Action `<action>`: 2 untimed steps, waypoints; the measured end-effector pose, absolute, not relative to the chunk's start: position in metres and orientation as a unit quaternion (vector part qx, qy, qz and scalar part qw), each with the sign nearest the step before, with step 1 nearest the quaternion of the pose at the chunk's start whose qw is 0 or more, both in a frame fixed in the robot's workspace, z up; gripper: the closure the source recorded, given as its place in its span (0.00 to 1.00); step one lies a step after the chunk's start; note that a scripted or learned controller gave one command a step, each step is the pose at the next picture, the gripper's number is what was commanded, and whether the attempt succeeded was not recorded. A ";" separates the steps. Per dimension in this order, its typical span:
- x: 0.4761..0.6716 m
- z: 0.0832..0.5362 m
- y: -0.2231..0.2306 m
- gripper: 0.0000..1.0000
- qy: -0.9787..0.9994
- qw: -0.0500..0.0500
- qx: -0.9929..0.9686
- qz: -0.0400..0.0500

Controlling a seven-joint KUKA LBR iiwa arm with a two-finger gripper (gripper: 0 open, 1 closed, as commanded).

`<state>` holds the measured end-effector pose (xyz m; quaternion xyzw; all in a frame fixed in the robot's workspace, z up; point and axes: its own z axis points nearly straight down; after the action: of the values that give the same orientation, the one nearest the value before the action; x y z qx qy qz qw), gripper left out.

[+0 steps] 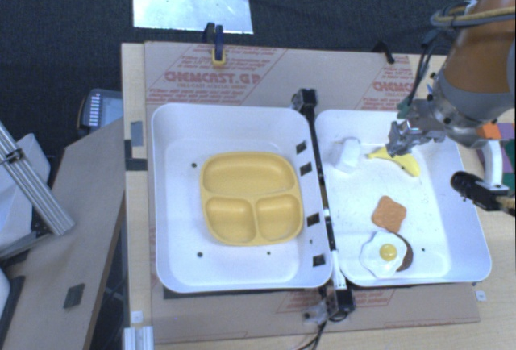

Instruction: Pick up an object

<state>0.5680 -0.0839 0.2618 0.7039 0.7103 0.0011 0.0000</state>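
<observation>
Your gripper (401, 140) sits low on the banana (400, 159) near the right bin's (476, 247) far edge, grip state unclear, so you're mid-grasp; next, lift straight up.

Yellow divided tray (248, 197) in left bin (173, 260), hand (401, 140) low over banana (401, 160) in right bin (459, 260), toast (389, 214), fried egg (384, 253), white cup (348, 153) nearby

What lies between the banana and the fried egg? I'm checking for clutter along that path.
In the camera view, the toast slice lies between the banana and the fried egg, apart from both.
</observation>
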 end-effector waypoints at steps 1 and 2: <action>0.557 0.245 -0.035 1.00 0.710 0.000 0.704 0.001; 0.549 0.241 0.022 1.00 0.711 -0.001 0.703 0.001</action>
<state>0.5488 0.0215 0.2408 0.7034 0.7108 0.0010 -0.0006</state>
